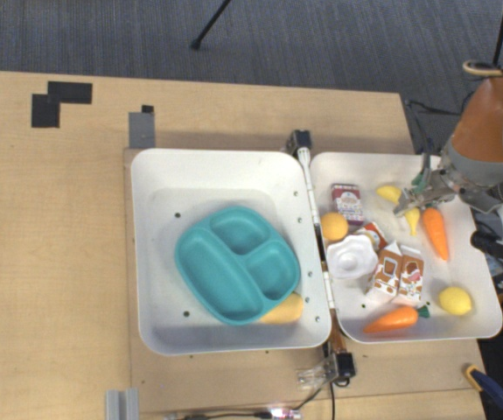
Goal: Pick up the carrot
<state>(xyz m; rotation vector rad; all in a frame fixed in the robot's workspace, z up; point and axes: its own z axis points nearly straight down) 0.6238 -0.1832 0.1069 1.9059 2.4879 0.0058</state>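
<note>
An orange carrot (436, 234) with a green top lies slanted near the right wall of the right bin (487, 322). My gripper (422, 197) hangs just above the carrot's leafy end, at the bin's upper right. Its fingers look spread, and nothing is held between them. A second carrot (392, 319) lies along the front of the same bin, its green top pointing right.
The right bin also holds a maroon box (347, 202), an orange fruit (333, 227), a white cup (352, 257), printed cartons (397, 275), a lemon (455, 301) and a small yellow piece (389, 194). A teal divided plate (238, 263) fills the left bin (146, 234), with a yellow item (284, 310) at its edge.
</note>
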